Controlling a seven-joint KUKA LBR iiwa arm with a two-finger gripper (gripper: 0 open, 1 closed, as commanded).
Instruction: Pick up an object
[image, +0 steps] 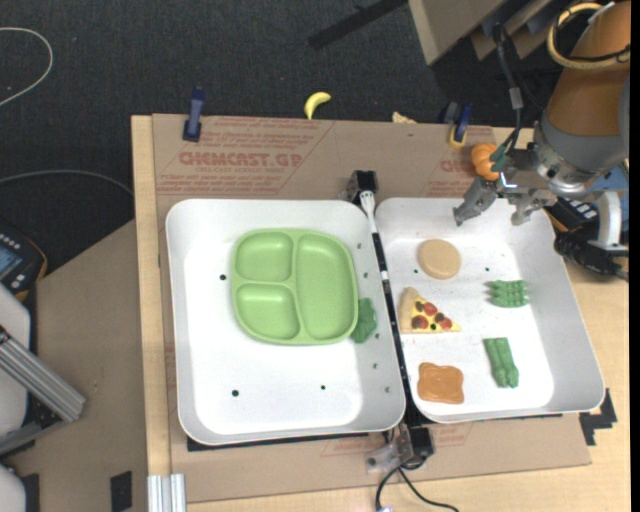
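Observation:
My gripper (497, 208) hangs over the back edge of the right bin (560, 330), open, with nothing between its two dark fingers. In that bin lie a round tan cookie (439, 258), a pizza slice (427, 313), an orange-brown toast piece (440, 383), and two green vegetable pieces (508, 293) (501, 361). The cookie sits just in front and left of the gripper. A green divided plate (296, 286) rests in the left bin (200, 380), with a small green item (364, 320) at its right edge.
A black divider rail (378, 265) runs between the two bins. Blue clamps (193, 113) (459, 122) hold the cardboard base at the back. A yellow banana toy (317, 102) lies behind the board, and cables trail by the arm at right.

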